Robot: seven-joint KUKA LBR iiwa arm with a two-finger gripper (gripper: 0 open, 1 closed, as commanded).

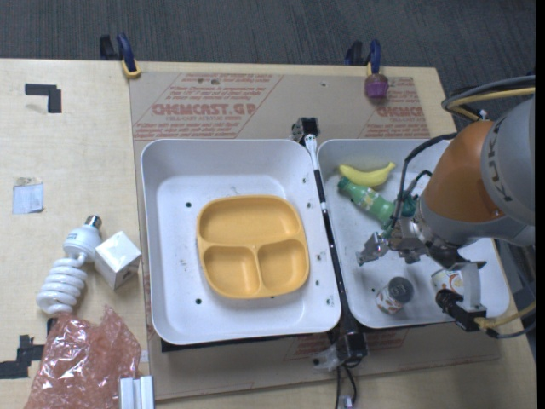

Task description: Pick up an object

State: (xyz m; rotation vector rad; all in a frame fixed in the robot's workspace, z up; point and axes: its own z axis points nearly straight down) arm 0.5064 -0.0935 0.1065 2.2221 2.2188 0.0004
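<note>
Arm (pixel 477 177) reaches in from the right, over the right bin (pixel 494 301). Gripper (pixel 375 247) hangs low in that bin, just below the green bottle (pixel 368 198); can't tell its state from here, nothing visibly held. Banana (pixel 368 174) lies at the bin's far end, touching the bottle's top. Small can (pixel 394 295) sits near the front, apart from the gripper. Left bin (pixel 162 228) holds a yellow tray (pixel 252 245) with three compartments. Bulb (pixel 68 267), white cube (pixel 117 258) and pink wrap (pixel 81 360) lie on the bench to the left.
</note>
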